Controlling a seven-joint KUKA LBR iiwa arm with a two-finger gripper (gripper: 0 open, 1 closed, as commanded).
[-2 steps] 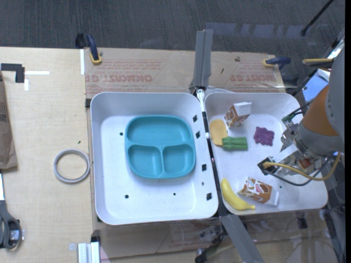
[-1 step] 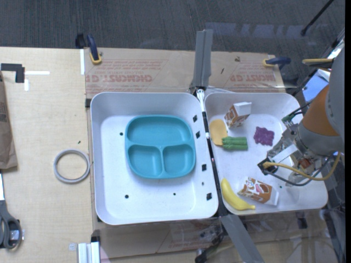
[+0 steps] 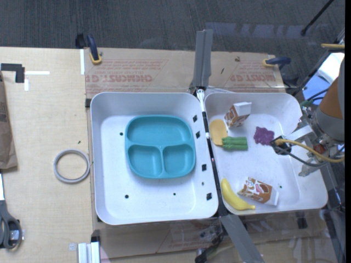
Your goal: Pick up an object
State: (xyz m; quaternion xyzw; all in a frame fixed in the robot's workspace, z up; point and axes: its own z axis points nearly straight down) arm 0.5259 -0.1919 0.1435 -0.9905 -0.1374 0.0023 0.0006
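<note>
Sitting in the left bin (image 3: 104,163) is a blue plate (image 3: 160,146) with three parts; the right bin (image 3: 290,106) holds a banana (image 3: 235,197), two small cartons (image 3: 238,114) with tiny writing too small to read, green pieces (image 3: 235,143) and purple grapes (image 3: 264,135); the gripper (image 3: 281,146) hangs just beside the grapes, holding nothing.

Dark carpet floor (image 3: 137,10) behind wooden bench (image 3: 44,119)

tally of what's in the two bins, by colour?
Blue: 1, the plate in the left bin
Yellow: 2, the banana and the chip
Green: 1, the pickle
Purple: 1, the grapes
Brown and white: 2, one carton at the back, one carton at the front
Total: 7
</note>
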